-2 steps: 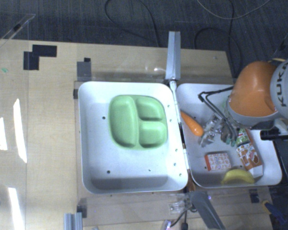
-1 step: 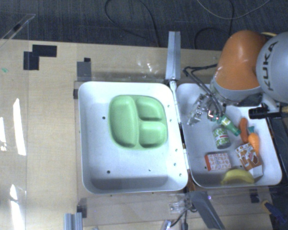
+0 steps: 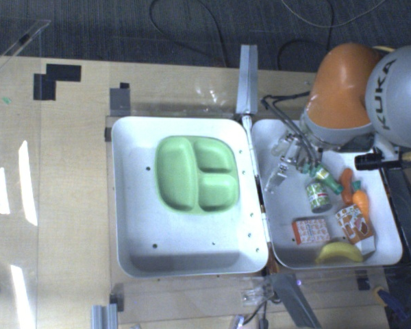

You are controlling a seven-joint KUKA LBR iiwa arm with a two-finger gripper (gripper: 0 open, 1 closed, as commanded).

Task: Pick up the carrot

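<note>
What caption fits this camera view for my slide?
Gripper hovers in the right bin, away from the carrot; green tray sits in the left bin.

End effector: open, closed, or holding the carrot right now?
End effector: cannot be told; it hangs over the right bin, apart from the carrot.

The grey arm (image 3: pixel 397 94) bears the brand "KUKA"; the packets' print is too small to read.
</note>
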